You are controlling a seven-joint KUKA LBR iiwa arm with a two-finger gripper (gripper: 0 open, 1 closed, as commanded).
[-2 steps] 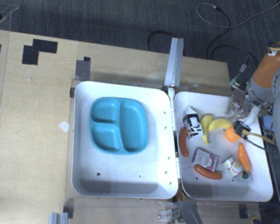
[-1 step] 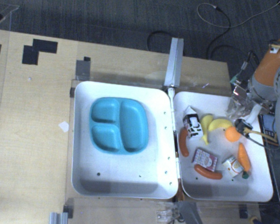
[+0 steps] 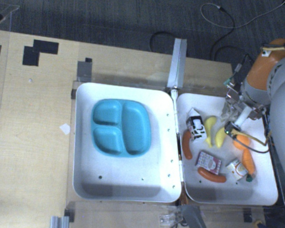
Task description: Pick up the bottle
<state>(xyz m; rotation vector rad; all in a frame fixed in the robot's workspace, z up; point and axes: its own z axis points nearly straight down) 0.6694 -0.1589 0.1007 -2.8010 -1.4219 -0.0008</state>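
Note:
A small black-and-white bottle [image 3: 195,126] with a white top lies on its side in the left part of the right bin [image 3: 262,193]. My gripper [image 3: 231,121] hangs over the upper middle of that bin, just right of two yellow bananas [image 3: 210,129]. It is about a hand's width to the right of the bottle and apart from it. Nothing is visibly held.
The right bin also holds two orange carrots [image 3: 247,160], two red sausages [image 3: 211,175], a maroon packet [image 3: 208,162] and a small white container [image 3: 236,168]. In the left bin [image 3: 79,180] lies a blue divided tray [image 3: 121,126]. A metal divider [image 3: 176,64] stands between the bins.

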